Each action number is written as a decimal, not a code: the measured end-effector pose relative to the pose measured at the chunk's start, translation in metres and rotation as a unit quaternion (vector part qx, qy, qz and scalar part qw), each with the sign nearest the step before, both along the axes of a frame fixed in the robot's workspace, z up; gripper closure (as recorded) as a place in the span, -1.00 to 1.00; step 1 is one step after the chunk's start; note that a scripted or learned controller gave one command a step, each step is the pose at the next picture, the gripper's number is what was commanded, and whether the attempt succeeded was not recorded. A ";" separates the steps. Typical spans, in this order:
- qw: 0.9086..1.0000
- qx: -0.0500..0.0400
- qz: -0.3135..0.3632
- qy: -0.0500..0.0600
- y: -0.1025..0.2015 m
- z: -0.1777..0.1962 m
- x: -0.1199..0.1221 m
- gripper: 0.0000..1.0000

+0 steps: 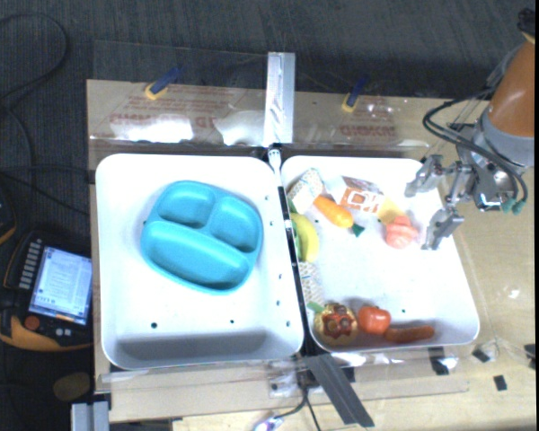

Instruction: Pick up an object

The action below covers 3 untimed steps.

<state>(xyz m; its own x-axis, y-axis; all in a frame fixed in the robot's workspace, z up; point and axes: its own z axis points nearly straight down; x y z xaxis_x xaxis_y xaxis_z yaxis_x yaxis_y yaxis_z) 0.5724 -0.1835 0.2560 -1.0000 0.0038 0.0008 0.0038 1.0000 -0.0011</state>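
We take the pink fruit [400, 233] as the nearest thing to the gripper [431, 203]; it lies in the right bin [449, 285], toward the upper right part, just left of the lower finger. The gripper hangs over the bin's right rim with its two fingers [419, 176] spread wide apart, and nothing sits between them.

Around the fruit we see a small yellow piece [388, 211] touching it from above, and a white and orange carton [360, 197] just beside that. Further left lies a carrot [332, 211] with a green tip, then a white wrapper [304, 187] and a banana [304, 235] against the bin's left wall. Along the bottom wall, well apart from the fruit, are a brown mottled thing [336, 321], a tomato [374, 319] and a sausage [410, 333].

The left bin [126, 321] holds a blue divided tray [202, 233].

The arm [512, 106] is cut off at the picture's right edge, and cables cross in front of the wrist. The brown thing is too blurred for us to name, and the sausage's shape is smeared.
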 end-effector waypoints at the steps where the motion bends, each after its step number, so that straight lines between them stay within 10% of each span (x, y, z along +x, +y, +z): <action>1: 0.999 0.000 -0.047 0.000 -0.039 -0.130 0.030 -1.00; 2: 0.992 0.001 -0.123 -0.007 -0.037 -0.166 0.041 -1.00; 3: 0.992 -0.001 -0.123 -0.007 -0.037 -0.158 0.043 1.00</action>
